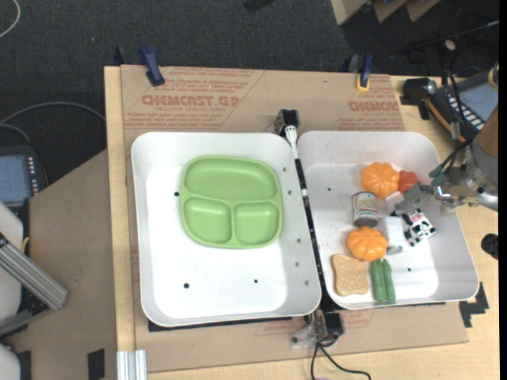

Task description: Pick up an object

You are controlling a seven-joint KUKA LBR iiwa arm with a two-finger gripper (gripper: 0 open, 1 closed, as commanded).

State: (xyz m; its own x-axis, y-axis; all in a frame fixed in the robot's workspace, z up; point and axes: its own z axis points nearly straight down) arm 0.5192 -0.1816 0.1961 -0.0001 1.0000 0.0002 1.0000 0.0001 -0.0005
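Arm look, from my overhead feed.
I read the arm (483, 182) as pale grey metal at the wrist: a smooth rounded housing with a brighter silvery rim. Above it is a duller tan-brown section, soft-focus at my end, so I can't say if that's the orange band or plain casing. Thin dark cables (448, 158) with a greenish tint loop off the wrist's upper side. The gripper (412, 206) is darker grey with black parts, compact and blocky. It has a few small bright specks that could be fasteners, too small for me to confirm. Any lettering is unreadable at this resolution.
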